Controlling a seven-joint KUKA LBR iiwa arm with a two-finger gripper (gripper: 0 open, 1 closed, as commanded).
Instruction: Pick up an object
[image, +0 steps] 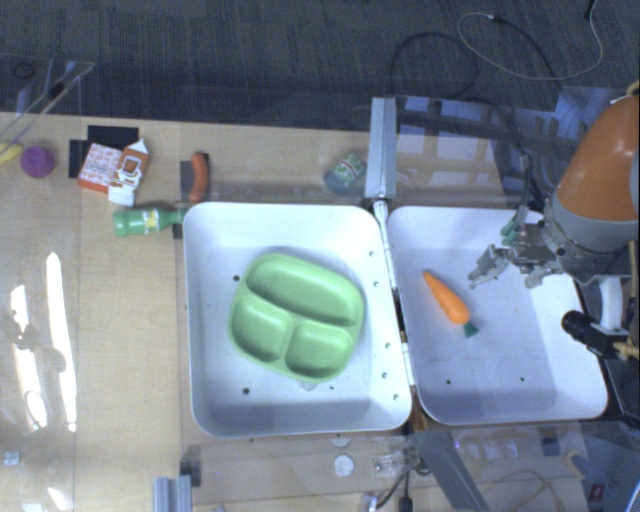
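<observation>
Two shallow white bins sat side by side on the worktop, the left bin (205, 400) holding a green divided tray (297, 315) near its centre and the right bin (520, 395) holding a single toy carrot (446, 299). That carrot lay flat on the bin floor, orange tip toward 10 o'clock and green stub toward 4 o'clock, well clear of the walls, which I judged left room for a grasp from above. It was the only loose thing in the right bin, so I took it as the likely target.

From the 3 o'clock side the arm reached in over the right bin, its orange band (605, 165) high at the edge. The gripper (497, 263) hung at about 2 o'clock from the carrot, near it but apart. Its fingers (484, 271) looked spread and had nothing between them. By my judgement no pick had been made yet, and the fingers would need to travel toward 8 o'clock and straddle the carrot across its narrow width.

Outside the bins, at about 10 o'clock on the worktop, lay a green bottle (146, 221), a small carton (114, 167) and a purple ball (38, 161), probably spare props kept out of reach.
</observation>
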